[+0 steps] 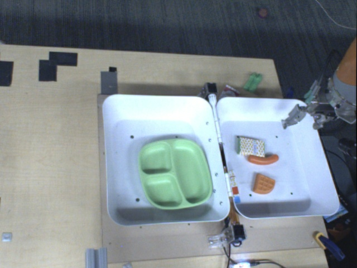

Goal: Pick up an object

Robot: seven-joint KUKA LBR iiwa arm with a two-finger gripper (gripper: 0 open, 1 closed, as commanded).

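Note:
Three small items lie in the right bin (312, 166): a green and yellow packet (251, 146), an orange-red sausage (263, 159) just below it, and an orange waffle-like piece (264, 183) nearer the front. My gripper (304, 119) hangs over the bin's back right corner, well to the right of the packet. Its two fingers stand apart with nothing between them, so it is open. The orange band of the arm (347, 68) shows at the right edge.
In the left bin (117, 149) sits a light green divided plate (175, 172). A small green object (252, 82) lies on the bench behind the right bin. Black tape marks (56, 65) dot the bench at the far left.

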